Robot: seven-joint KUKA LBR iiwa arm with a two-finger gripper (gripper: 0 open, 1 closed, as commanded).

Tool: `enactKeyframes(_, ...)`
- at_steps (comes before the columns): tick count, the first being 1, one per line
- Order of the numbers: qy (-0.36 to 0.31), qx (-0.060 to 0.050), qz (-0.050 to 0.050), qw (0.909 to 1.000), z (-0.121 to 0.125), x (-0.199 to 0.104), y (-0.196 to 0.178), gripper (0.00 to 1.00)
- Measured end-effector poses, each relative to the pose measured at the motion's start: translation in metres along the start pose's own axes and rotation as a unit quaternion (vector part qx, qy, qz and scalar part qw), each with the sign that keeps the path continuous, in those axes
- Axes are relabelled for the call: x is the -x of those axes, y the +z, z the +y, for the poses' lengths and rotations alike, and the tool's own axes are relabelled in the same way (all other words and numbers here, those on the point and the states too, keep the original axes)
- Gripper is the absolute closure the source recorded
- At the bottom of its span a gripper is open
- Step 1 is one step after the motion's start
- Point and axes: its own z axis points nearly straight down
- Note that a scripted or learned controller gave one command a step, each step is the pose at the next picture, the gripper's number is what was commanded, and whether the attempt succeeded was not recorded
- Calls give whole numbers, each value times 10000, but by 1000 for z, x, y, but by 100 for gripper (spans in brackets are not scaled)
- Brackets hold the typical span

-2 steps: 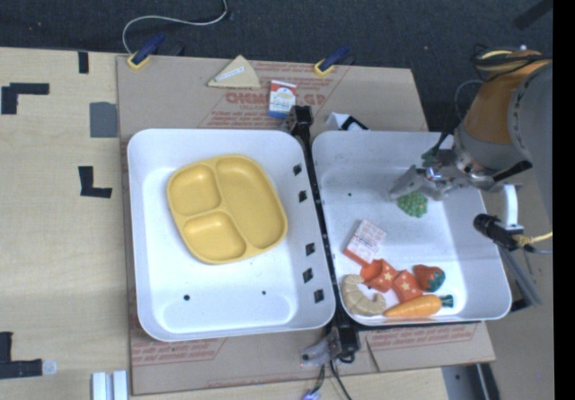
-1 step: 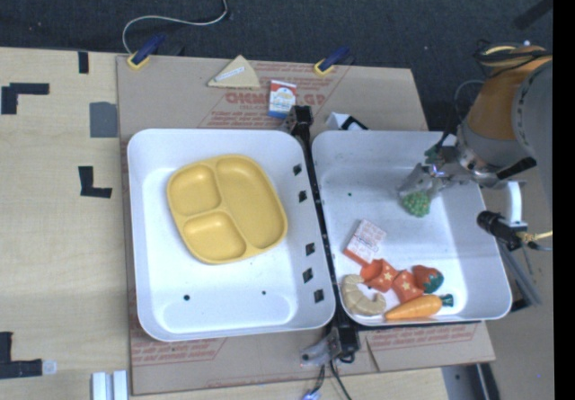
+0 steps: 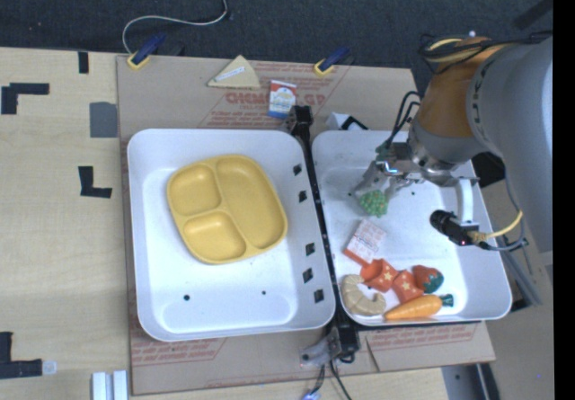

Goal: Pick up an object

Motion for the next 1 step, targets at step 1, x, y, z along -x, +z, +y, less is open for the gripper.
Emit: enactKeyframes(1,-3,4,-2,10000,-22,-66,-69,100)
